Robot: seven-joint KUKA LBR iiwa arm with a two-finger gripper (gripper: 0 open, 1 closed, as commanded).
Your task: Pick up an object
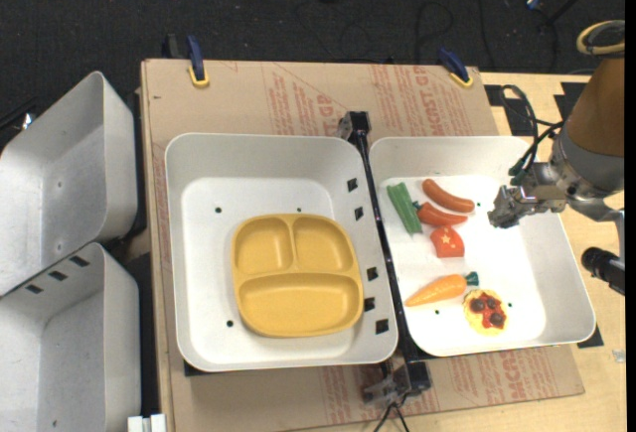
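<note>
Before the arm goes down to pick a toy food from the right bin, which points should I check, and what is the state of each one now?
1. Gripper is over the right bin: ok.
2. Gripper carries nothing already: cannot tell.
3. A target lies directly under it: not ok; the sausage is off to its left.
4. Strawberry and carrot lie apart from each other: ok.
5. Yellow tray sits in the left bin, out of the way: ok.

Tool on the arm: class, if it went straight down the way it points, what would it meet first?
Probably the bare floor of the right bin; the tool hangs right of the sausage. Depth is unclear.
</note>
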